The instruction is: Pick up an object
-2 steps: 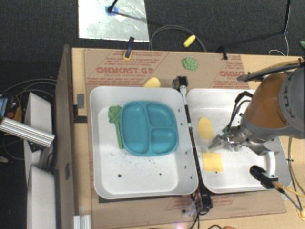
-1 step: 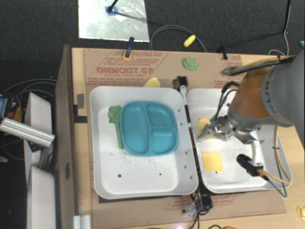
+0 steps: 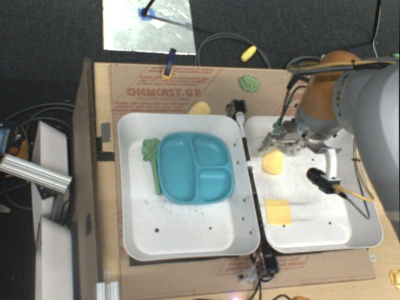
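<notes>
In the right bin [image 3: 359,230] a round pale-yellow object [image 3: 272,163] lies near the far left corner. A flat yellow square block [image 3: 278,212] rests nearer the front. My gripper [image 3: 282,141] hangs low over the far part of this bin, just above and behind the round yellow object, with nothing visibly held. The grey arm with its orange band [image 3: 325,92] comes in from the right. The left bin [image 3: 134,230] holds a blue divided plate [image 3: 195,167], and a green leafy piece [image 3: 152,158] lies along the plate's left side.
Behind the bins, on the brown board, lie a yellow piece [image 3: 200,109], a green round thing [image 3: 249,83] and a small black item [image 3: 236,109]. A yellow object [image 3: 248,54] sits on the dark floor. Metal rails [image 3: 34,174] stand at the left.
</notes>
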Tool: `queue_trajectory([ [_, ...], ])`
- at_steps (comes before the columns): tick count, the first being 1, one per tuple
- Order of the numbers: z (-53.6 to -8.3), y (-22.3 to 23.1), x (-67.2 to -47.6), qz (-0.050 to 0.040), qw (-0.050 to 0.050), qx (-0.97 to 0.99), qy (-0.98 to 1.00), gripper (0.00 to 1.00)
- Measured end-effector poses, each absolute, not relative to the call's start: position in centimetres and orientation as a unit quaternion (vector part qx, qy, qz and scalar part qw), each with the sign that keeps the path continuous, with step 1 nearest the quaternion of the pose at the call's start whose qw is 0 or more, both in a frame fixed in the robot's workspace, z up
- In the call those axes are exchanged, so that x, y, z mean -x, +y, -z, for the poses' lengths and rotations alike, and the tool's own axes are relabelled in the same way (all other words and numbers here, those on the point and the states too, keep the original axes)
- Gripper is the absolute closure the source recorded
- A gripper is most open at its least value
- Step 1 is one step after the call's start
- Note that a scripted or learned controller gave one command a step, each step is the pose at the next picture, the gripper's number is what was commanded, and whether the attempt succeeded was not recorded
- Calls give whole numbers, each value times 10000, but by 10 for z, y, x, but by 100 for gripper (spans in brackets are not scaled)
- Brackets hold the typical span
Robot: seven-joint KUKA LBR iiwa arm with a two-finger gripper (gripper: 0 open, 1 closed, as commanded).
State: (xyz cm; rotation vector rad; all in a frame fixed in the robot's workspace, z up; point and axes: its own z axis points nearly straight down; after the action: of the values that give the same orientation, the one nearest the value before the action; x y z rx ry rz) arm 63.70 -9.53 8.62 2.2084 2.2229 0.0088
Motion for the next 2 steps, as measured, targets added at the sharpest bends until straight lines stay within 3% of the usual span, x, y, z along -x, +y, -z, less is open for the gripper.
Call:
queue_trajectory([
  [2,-92,-104,-607,1,6,-7069,7073,0],
])
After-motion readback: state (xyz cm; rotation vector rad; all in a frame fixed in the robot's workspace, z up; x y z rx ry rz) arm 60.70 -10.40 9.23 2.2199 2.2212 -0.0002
